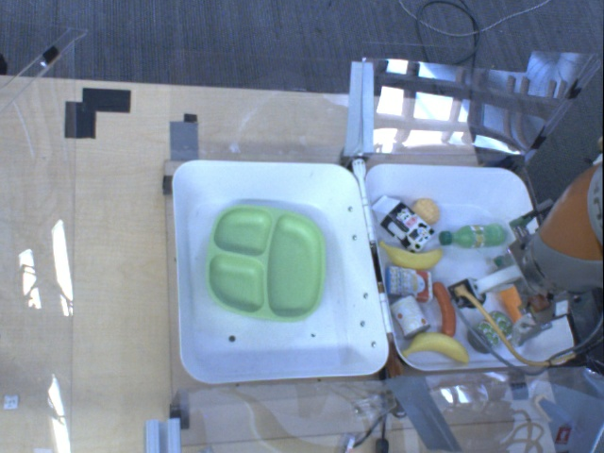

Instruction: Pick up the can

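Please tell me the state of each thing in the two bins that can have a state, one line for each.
Green divided plastic plate: flat in the left white bin, nothing on it.
Small metal can with red label: lying on its side in the right white bin, not gripped.
Green plastic bottle: lying on its side.
Two yellow bananas: lying apart, unpeeled.

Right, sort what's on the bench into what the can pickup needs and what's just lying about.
For the job:
- small silver can with red label, lying near the right bin's left wall
- grey arm's two-finger gripper, over the right bin's right side

Lying about:
- green divided plastic plate in the left bin
- two yellow bananas
- green plastic bottle
- red sausage
- black-and-white carton
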